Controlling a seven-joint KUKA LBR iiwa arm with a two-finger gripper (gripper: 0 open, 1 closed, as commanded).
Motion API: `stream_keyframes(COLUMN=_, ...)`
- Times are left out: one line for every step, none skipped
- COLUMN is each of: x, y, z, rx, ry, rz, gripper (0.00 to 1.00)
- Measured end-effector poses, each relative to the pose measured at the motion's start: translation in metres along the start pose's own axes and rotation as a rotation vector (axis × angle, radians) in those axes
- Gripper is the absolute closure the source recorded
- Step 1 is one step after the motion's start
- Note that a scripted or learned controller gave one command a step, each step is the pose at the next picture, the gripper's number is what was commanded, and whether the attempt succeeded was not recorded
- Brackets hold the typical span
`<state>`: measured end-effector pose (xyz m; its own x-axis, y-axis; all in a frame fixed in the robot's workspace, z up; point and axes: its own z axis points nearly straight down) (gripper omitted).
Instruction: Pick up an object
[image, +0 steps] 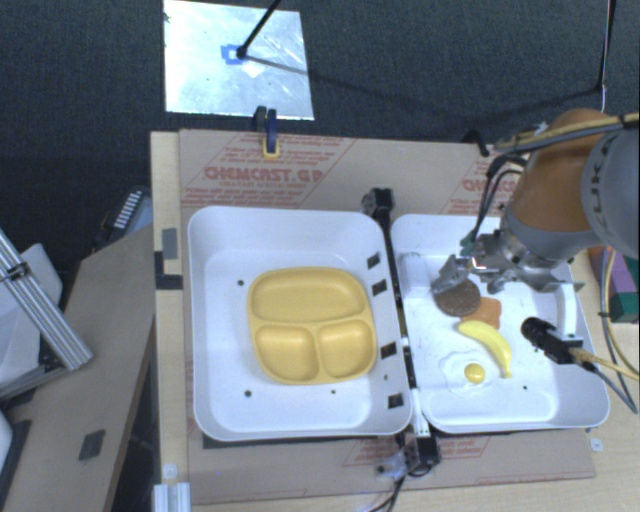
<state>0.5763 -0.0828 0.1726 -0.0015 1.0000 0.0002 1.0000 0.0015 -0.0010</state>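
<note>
Food pieces lay in the white bin on the three o'clock side (575, 408) of the surface (300, 172), and the grey arm with its orange band (560, 185) reached in over that bin's twelve o'clock end. From where I stood, the tool (462, 268) hung low at the twelve o'clock edge of a flat brown disc (457, 299), touching it or very nearly so. Whether the tool was spread or pressed together I could not tell, and nothing could be seen gripped in it.

The brown disc sat near the middle of its bin, a little toward twelve o'clock. An orange piece (487, 311) lay against it at about four o'clock. Just beyond that, toward six o'clock, a yellow banana (489, 346) lay aslant, one end toward ten o'clock and the other toward five. A fried egg (469, 375), white with a yellow yolk, lay flat at the banana's seven o'clock side, close to it, near the bin's six o'clock wall.

The other white bin (215, 330), on the nine o'clock side, held one thing: a yellow tray with three compartments (305, 325), lying flat near its middle. The two bins stood side by side, their rims meeting along a line that ran from twelve to six o'clock. The surface under them was a brown sheet printed with red lettering.
</note>
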Motion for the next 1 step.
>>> stream_keyframes(x=-0.0067, y=0.0066, z=0.0561, rx=0.0, ry=0.0, rz=0.0, gripper=0.0)
